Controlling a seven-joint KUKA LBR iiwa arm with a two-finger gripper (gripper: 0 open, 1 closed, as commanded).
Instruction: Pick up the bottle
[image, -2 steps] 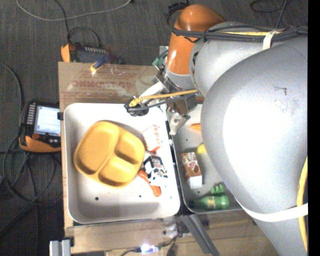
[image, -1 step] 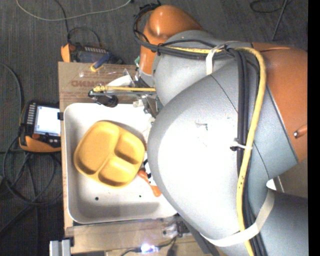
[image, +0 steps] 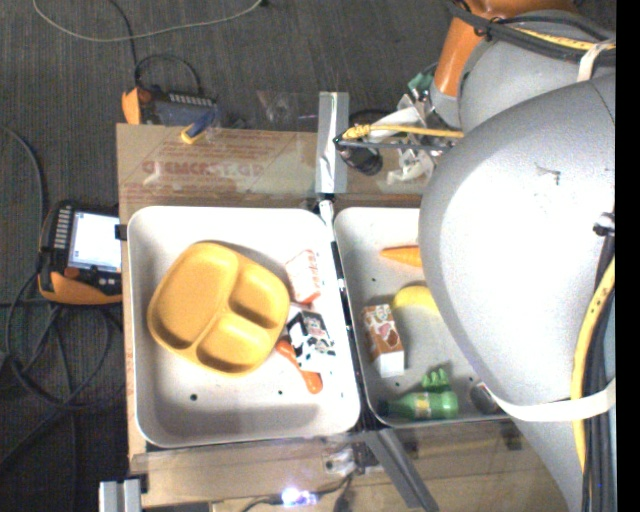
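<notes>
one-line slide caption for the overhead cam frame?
KUKA arm looms over the right bin, where a green bottle lies at the near edge; a yellow divided plate sits in the left bin.

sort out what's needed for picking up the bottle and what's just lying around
Needed: green bottle in the right bin; robot arm.

Lying around: yellow divided plate in the left bin, carrot, small carton, cow-print toy.

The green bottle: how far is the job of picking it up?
Nothing looks done yet. The green plastic bottle lies on its side near the front wall of the right white bin, beside a small carton. The large grey arm hangs over that bin. Reaching, gripping and lifting are all left.
</notes>
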